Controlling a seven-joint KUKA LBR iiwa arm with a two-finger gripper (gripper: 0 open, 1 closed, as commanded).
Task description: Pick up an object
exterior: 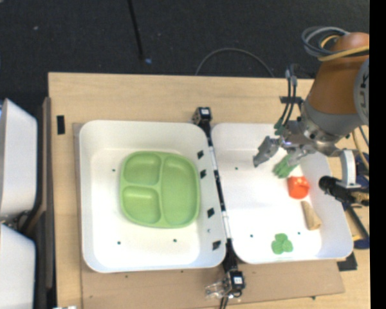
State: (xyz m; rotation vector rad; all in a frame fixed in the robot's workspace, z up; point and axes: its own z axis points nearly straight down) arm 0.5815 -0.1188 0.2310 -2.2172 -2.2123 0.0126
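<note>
Camera view: gripper (275, 159) spread open above the right bin (244, 192), a green object (285, 167) just beside one finger. Orange object (298, 187) lies nearby; left bin (96, 140) holds a green plate (159, 188).

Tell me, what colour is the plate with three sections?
Light green divided plastic plate, clearest in the camera view.

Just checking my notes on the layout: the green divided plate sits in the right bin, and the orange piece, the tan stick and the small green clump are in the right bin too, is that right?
Not quite. In the camera view, the light green divided plastic plate lies in the left white bin, not the right. The rest stands: the small orange-red piece, the tan stick-shaped piece and the small green clump are in the right white bin.
</note>
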